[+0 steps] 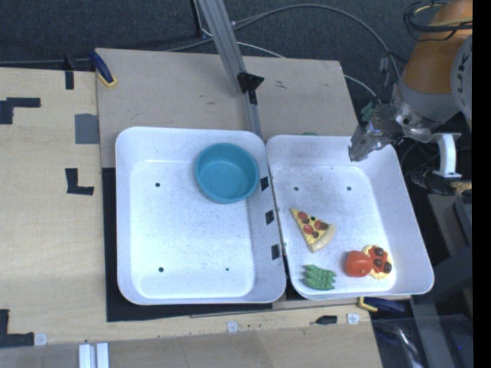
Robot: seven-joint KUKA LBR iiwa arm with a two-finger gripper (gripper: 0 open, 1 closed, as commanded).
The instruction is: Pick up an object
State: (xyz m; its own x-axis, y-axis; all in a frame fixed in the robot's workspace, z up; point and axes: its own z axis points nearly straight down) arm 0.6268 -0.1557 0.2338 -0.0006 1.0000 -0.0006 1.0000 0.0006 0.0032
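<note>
A single fixed camera looks down at a slant from above the bench (230, 75), far enough to frame both white bins (142, 228) centrally, the arm (437, 60) entering upper right.

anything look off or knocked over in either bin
Nothing stands out. The blue bowl sits upright in the left bin. The pizza slice, green toy and red-and-yellow toy lie apart on the floor of the right bin. The gripper hangs over that bin's far right corner.
</note>
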